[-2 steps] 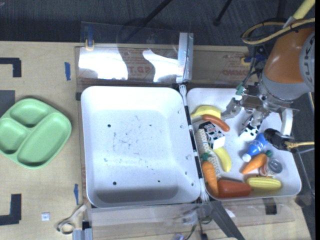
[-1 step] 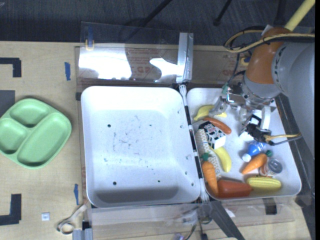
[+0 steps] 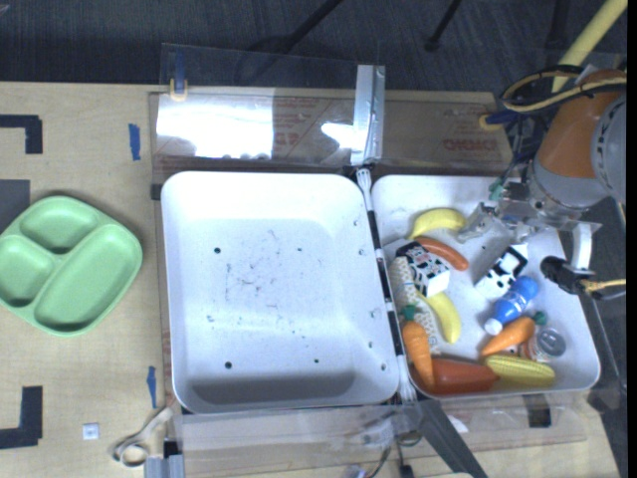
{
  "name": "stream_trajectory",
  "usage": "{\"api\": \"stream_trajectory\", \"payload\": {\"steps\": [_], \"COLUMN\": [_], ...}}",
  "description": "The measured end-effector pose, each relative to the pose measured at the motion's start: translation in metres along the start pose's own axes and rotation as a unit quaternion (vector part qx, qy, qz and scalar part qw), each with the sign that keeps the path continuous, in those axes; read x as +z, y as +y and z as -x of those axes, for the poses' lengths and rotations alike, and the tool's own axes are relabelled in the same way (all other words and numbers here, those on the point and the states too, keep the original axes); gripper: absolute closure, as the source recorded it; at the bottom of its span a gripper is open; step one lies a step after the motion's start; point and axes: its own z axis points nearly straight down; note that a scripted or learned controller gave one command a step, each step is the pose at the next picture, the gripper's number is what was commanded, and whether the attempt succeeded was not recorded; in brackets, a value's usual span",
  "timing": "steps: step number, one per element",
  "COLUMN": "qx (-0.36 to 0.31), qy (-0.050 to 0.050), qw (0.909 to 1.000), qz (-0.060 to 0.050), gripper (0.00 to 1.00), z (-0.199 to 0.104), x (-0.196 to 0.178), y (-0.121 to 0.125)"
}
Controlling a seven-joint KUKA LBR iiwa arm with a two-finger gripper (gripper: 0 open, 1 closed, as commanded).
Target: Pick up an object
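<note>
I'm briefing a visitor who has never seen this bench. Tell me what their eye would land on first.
First, the heap of bright toy food crowding the right bin: bananas, carrots, a blue bottle. Next, the grey arm with its orange band reaching over that bin's far right corner. Last, the pale green divided plate on the bench at far left.

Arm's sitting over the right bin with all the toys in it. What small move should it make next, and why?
Probably lower the tool toward the yellow banana at the back of the right bin. It hangs by the bin's back edge with nothing seen between its fingers, and that banana lies nearest, with the other toys crowded farther forward.
</note>
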Motion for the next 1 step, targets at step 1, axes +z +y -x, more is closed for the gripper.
{"api": "stream_trajectory", "payload": {"steps": [1], "qx": [-0.045], "qy": [-0.001], "qw": [0.999], "qz": [-0.003], "gripper": [0.0], "z": [0.0295], "x": [-0.0625], "y": [-0.0672]}}
